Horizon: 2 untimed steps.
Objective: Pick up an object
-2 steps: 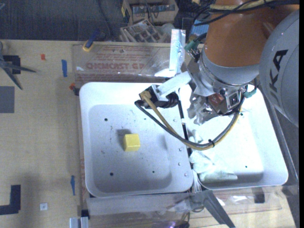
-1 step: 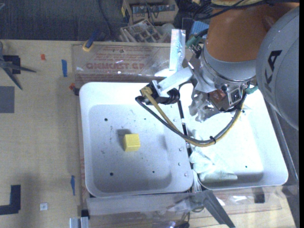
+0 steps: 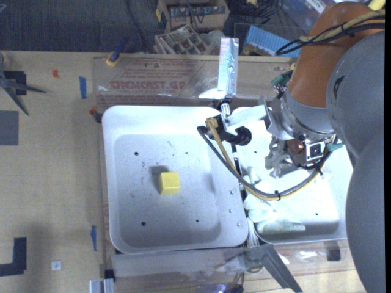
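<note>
Arm's bulk hides most of the right bin (image 3: pixel 317 215) from you. Gripper (image 3: pixel 278 163) sits low over that bin, wrist tilted twd the divider; can't tell its state. Yellow block (image 3: pixel 170 182) lies mid left bin (image 3: pixel 122 127), well apart, untouched.

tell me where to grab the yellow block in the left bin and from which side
Grip the yellow block across two opposite flat side faces, coming straight down from above. It is a small cube lying flat on the left bin's floor, well away from the walls, so a top approach is likely easiest.
</note>
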Motion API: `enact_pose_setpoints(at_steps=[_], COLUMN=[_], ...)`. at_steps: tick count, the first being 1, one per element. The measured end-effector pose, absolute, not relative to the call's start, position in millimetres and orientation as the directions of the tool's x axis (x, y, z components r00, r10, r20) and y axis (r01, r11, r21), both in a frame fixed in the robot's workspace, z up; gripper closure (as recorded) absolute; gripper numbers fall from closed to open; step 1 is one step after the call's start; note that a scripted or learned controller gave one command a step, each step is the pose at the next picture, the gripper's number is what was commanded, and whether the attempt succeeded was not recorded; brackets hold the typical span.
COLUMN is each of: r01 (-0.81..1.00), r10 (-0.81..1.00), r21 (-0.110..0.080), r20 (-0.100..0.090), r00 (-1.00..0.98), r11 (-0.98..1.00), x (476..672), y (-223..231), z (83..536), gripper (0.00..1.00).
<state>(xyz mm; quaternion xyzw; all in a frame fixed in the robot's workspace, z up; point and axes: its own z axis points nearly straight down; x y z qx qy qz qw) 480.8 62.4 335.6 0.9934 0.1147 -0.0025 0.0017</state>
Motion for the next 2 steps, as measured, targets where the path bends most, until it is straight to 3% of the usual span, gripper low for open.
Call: enact_pose_setpoints(at_steps=[2], r01=[0.224], r10=[0.224], r21=[0.012], r20=[-0.012], r00=[0.975], r11=[-0.974], x=[485.2], y=[62.3], z=[351.1], gripper=[1.0])
